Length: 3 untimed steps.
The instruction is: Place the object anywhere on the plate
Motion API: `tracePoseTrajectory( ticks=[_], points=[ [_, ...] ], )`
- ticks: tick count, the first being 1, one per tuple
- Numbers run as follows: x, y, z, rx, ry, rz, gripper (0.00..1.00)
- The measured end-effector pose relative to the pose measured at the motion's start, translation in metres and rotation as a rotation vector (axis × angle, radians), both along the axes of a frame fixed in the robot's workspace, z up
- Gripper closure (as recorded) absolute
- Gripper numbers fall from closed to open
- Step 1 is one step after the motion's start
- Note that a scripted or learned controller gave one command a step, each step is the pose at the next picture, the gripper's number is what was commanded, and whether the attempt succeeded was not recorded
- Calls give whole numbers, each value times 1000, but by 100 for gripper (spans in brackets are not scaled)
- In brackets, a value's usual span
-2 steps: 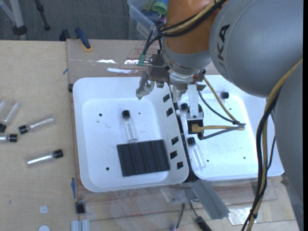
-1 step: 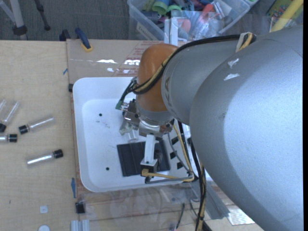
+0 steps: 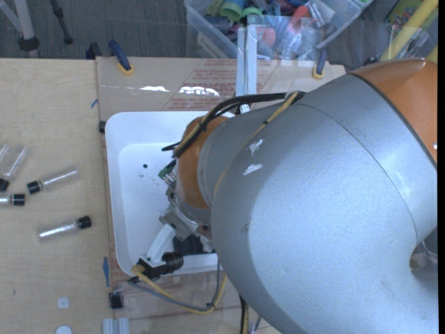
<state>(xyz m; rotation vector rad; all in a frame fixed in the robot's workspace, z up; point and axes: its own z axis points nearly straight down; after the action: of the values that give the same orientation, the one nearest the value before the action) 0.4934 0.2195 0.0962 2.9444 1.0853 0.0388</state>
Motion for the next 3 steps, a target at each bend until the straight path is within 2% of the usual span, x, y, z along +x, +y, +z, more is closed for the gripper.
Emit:
tracePoseTrajectory(
  ticks=[1,2,3],
  points=[
    [1,-1,10,1,1,-4,100],
    [-4,2,2,-7,-3,363,100],
    [35,4,77,-3,23,-257,100]
  ],
)
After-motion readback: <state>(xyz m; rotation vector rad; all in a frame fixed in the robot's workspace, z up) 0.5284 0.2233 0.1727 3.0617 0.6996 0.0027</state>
